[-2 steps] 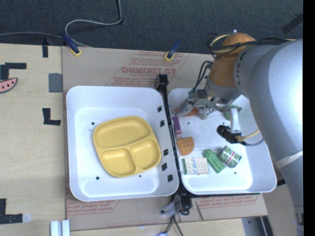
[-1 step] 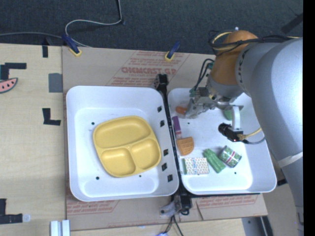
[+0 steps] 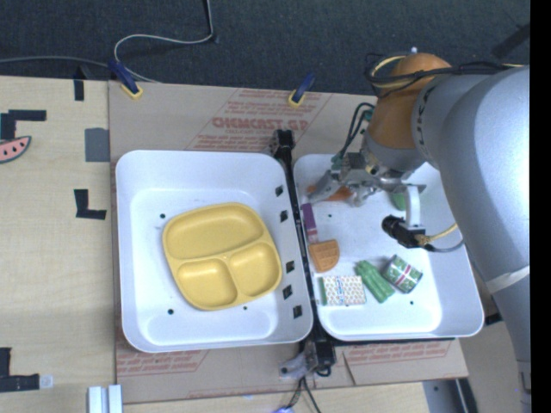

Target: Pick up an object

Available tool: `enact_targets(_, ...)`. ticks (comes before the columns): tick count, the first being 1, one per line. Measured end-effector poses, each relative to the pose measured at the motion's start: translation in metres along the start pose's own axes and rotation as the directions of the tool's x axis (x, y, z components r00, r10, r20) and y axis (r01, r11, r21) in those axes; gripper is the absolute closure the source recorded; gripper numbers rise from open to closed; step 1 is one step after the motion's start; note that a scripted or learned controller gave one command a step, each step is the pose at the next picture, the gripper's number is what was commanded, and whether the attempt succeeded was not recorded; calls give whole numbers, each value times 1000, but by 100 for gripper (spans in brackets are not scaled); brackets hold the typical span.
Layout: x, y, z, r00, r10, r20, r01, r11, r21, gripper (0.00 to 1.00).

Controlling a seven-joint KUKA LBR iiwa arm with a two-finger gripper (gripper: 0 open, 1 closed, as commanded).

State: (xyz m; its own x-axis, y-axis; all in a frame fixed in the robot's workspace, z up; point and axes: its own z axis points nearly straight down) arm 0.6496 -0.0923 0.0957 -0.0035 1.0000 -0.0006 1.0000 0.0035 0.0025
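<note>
My gripper (image 3: 344, 185) hangs low over the right bin's (image 3: 448, 312) far edge; grip state: I cannot tell. Nearest object, an orange piece (image 3: 324, 255), lies near the left wall. Advise centring overhead before descending.

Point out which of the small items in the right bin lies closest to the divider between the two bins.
The purple stick. It lies along the right bin's left wall, beside the divider; the orange-brown piece, patterned packet and green items sit farther right.
</note>
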Motion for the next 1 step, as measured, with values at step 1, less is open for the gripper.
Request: enact_targets(1,1,0,-9,1000,-1,-1,1,1000,1,100)
